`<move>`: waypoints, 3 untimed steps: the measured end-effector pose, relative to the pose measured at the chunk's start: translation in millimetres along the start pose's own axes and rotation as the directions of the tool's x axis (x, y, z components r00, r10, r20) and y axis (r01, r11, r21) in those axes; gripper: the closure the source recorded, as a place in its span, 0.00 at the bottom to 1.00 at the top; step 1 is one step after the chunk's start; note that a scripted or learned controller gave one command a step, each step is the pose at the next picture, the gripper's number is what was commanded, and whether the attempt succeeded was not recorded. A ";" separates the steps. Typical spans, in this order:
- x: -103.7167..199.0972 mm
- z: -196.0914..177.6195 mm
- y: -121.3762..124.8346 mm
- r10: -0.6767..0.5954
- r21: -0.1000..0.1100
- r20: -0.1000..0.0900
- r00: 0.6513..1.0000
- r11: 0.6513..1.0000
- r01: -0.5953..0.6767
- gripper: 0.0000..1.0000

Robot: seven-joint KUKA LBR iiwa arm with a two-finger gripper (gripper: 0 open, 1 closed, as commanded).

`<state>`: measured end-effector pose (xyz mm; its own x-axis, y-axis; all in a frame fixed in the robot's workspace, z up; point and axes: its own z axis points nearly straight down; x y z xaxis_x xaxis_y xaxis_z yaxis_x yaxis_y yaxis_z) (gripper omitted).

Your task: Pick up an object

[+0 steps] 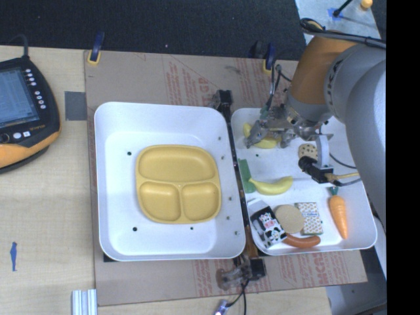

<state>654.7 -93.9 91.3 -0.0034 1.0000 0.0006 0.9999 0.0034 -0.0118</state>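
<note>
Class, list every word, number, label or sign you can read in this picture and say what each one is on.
None can be read.
Cardboard sheet under the bins: faint red printing, too blurred.
Handheld control pad: screen text too small.
Small black-and-white packet in the right bin: markings unreadable.

yellow item (pixel 265 142) half hidden under tool (pixel 270 134)

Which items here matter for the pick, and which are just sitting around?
Job:
gripper, low in the right bin
yellow item under it
banana
carrot
sausage
cookie

Lying about:
yellow tray in the left bin
handheld controller
</note>
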 end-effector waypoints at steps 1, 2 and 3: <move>-40.8 -135.5 0.5 0.001 -0.013 0.002 1.000 1.000 -0.001 0.00; -17.3 -15.0 -0.2 0.001 -0.018 0.002 1.000 1.000 -0.001 0.00; -17.0 -26.6 0.7 -0.001 -0.019 0.000 1.000 1.000 0.001 1.00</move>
<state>655.8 -110.8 117.9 -0.0043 1.0000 0.0005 1.0000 0.0043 0.0075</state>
